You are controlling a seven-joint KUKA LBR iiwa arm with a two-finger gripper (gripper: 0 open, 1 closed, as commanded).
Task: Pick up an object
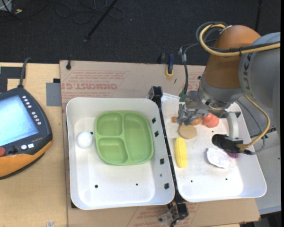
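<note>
In the right bin [255,186], my gripper [187,119] hangs low near the far left corner, right above a tan round piece [188,132]. A red-orange lump [210,121] lies just to the gripper's right. A yellow corn cob [180,152] lies lengthwise below the tan piece. Toward the right of the bin sits a white crumpled thing [218,158]. I see nothing lifted by the gripper.
The left bin [113,188] holds a green divided plate [123,137] and a small white ball [84,139] at its left. An orange-and-grey control pendant [16,131] rests on the bench far left. The bins' shared rim runs between the plate and the corn.
</note>
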